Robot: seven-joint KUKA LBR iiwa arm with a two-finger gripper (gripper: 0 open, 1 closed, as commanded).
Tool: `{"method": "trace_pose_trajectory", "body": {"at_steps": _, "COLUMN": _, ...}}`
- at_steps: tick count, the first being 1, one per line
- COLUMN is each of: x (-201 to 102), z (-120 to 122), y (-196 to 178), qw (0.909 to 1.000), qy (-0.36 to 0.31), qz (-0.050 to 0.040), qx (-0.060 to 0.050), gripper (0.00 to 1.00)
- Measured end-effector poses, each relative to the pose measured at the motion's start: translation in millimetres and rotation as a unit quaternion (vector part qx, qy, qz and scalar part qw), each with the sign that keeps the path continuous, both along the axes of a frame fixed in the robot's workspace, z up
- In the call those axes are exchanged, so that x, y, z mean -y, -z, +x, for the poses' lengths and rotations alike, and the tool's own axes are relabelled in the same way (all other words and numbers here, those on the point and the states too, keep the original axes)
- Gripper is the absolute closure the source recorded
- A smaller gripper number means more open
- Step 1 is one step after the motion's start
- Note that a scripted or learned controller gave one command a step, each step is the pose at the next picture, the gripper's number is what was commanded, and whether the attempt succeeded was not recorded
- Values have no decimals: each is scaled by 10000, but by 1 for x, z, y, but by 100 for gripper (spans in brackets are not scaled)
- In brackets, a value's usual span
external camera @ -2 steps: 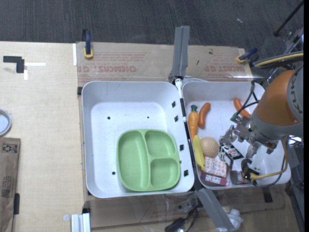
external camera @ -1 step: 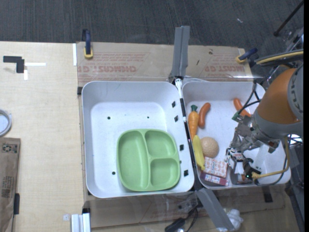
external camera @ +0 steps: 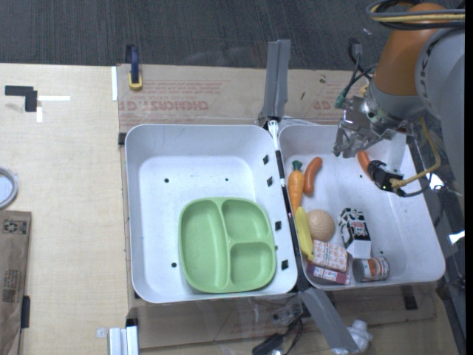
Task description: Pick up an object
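Note:
My gripper (external camera: 346,148) hangs over the back of the right bin (external camera: 414,231), near its far wall. A small orange piece (external camera: 363,159) shows just right of the gripper tip; whether it is held or lies in the bin is unclear. In the right bin lie a carrot (external camera: 295,187), a red-orange sausage (external camera: 312,174), a yellow banana (external camera: 303,232), a beige round object (external camera: 321,224), a black-and-white carton (external camera: 355,225), a pink snack packet (external camera: 329,259) and a small can (external camera: 372,268). These lie left of and nearer than the gripper.
The left bin (external camera: 148,198) holds a green divided plate (external camera: 228,244). A grey divider post (external camera: 277,80) stands at the back between the bins. Black and yellow cabling (external camera: 388,177) hangs beside the wrist over the right bin.

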State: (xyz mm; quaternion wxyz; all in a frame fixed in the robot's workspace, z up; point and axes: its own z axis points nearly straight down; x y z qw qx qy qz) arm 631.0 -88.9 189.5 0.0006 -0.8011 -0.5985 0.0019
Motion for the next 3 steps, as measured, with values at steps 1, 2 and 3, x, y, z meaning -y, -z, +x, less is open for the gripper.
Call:
{"method": "trace_pose_trajectory", "body": {"at_steps": 1, "x": 0, "z": 0, "y": 0, "qw": 10000, "qy": -1, "qz": 0, "qx": -2, "gripper": 0}}
{"method": "trace_pose_trajectory", "body": {"at_steps": 2, "x": 30, "z": -99, "y": 80, "qw": 9982, "qy": 595, "qz": 7, "qx": -19, "gripper": 0}}
{"method": "trace_pose_trajectory", "body": {"at_steps": 3, "x": 31, "z": -99, "y": 73, "qw": 9981, "qy": 613, "qz": 7, "qx": -36, "gripper": 100}}
